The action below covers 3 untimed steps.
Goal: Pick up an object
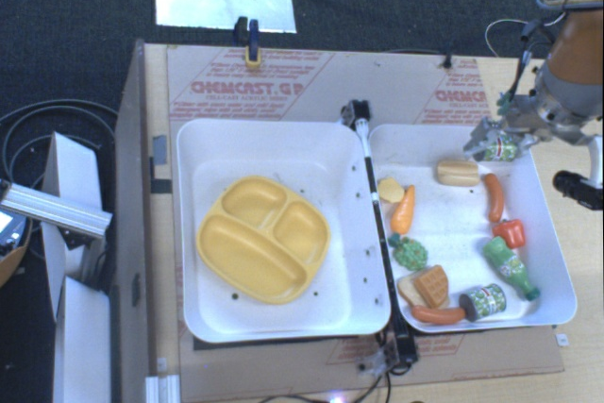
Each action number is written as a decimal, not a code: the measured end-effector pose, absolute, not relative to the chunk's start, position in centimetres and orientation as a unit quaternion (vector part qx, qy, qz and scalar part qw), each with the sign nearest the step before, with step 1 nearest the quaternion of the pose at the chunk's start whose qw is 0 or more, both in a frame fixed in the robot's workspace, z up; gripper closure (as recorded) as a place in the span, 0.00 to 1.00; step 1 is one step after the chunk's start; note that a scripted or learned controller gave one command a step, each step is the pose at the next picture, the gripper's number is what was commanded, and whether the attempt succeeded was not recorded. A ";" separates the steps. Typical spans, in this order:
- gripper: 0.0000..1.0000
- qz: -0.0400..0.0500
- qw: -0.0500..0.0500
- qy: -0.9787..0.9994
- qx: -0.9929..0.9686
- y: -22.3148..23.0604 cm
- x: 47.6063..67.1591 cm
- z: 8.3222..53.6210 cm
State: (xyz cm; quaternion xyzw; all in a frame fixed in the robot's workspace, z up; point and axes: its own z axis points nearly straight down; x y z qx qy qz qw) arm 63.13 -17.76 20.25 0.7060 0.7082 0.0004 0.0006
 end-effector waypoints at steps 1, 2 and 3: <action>0.00 0.000 0.001 0.708 0.707 -20.7 62.3 8.4; 0.00 -0.001 -0.001 0.709 0.705 -20.6 66.2 9.8; 0.00 -0.004 -0.006 0.710 0.704 -20.8 66.8 9.0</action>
